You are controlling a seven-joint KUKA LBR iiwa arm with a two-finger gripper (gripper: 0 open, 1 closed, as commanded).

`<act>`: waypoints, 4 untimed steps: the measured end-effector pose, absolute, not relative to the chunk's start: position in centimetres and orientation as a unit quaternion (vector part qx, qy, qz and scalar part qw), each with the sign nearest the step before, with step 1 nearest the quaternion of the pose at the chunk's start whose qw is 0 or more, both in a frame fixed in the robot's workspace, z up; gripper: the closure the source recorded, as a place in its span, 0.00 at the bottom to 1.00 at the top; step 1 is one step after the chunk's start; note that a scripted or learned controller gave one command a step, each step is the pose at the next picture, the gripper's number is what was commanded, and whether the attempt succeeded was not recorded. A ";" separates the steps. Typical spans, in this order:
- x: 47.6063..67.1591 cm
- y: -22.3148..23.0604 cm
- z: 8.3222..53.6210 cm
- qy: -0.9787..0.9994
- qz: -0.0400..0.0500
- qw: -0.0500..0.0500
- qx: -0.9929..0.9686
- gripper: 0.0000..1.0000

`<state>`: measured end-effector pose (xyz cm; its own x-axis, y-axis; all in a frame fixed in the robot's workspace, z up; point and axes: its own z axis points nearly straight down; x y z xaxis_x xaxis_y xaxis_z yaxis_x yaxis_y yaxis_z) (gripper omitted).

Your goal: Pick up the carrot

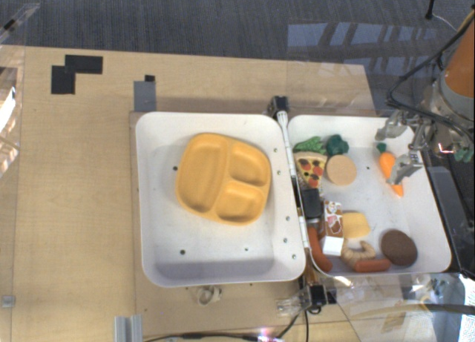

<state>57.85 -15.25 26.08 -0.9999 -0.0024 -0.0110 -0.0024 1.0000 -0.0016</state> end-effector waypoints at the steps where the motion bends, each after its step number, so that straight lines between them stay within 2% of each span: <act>1: 60.5 -20.5 11.1 0.994 0.001 0.000 0.113 0.00; 2: 61.2 -20.3 13.1 0.994 -0.001 0.012 0.108 1.00; 3: 51.6 -20.6 9.1 0.984 -0.004 0.010 -0.178 1.00; 4: 51.6 -20.6 9.0 0.984 -0.004 0.010 -0.179 0.00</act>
